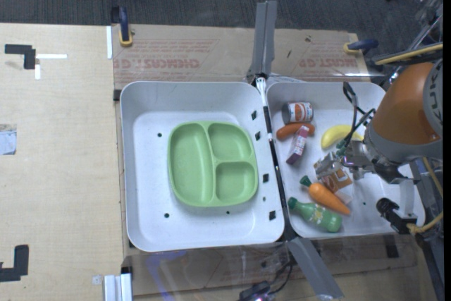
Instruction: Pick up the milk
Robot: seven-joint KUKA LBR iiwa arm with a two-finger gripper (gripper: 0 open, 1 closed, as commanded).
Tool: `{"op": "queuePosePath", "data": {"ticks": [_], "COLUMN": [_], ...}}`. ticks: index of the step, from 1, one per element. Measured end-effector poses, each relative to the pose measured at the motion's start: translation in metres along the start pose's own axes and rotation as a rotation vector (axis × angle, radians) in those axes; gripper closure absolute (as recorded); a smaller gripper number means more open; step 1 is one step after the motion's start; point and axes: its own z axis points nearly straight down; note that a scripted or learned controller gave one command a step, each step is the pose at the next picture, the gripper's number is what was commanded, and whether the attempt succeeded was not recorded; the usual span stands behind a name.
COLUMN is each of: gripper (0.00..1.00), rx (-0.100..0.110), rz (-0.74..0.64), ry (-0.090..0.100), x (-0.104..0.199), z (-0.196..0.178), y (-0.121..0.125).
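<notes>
Milk (338, 178) lies directly under end effector (331, 167).

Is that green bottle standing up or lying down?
Lying down. The green bottle rests on its side on the right bin's floor, beside the carrot.

Count: 2 white bins, left bin (141, 173) and right bin (366, 222). 1 green divided plate (211, 163). 1 can (300, 111), 1 hot dog (294, 130), 1 banana (338, 135), 1 carrot (328, 197), 1 green bottle (316, 214), 1 dark wrapped bar (299, 145).
</notes>
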Motion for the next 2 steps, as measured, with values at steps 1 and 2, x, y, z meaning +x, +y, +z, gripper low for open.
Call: {"op": "queuePosePath", "data": {"ticks": [1, 2], "gripper": [1.00, 1.00], "rx": [0.000, 0.000], "rz": [0.002, 0.112], "ry": [0.000, -0.001], "x": [0.000, 0.070], "z": [-0.009, -0.093], "y": [0.000, 0.051]}}
